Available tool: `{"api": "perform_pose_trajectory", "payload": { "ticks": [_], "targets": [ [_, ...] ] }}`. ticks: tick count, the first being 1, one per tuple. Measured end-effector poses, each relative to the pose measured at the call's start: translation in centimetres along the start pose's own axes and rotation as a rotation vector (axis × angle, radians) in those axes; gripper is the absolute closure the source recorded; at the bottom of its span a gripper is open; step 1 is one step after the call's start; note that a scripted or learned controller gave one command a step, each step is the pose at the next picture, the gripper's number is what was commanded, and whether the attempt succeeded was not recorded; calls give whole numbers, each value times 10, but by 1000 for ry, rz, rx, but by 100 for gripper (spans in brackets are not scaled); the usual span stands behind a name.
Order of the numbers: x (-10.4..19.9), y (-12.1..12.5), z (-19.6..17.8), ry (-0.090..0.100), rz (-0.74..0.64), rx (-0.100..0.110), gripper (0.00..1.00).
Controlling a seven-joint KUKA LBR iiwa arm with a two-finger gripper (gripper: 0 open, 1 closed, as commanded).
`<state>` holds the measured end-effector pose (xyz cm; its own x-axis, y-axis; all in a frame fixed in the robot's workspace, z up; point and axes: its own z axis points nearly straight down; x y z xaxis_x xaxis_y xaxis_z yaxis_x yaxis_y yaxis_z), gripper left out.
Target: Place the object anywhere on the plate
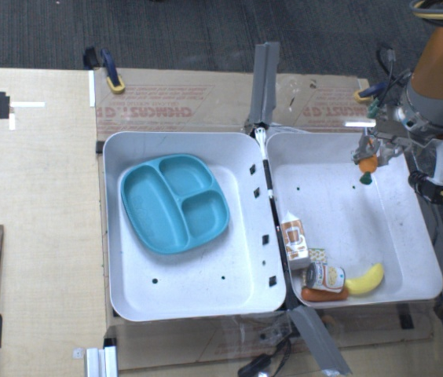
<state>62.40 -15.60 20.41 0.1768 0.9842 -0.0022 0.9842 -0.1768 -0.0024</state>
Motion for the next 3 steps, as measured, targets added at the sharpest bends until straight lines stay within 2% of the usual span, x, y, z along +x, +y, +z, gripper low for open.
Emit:
{"api": "perform_pose_trajectory", "payload": {
  "ticks": [1,2,3],
  "targets": [
    [87,-34,13,1,-217,1,100],
    [196,0,13,1,-210,0,100],
    [250,-33,13,0,-346,0,100]
  ]
}}
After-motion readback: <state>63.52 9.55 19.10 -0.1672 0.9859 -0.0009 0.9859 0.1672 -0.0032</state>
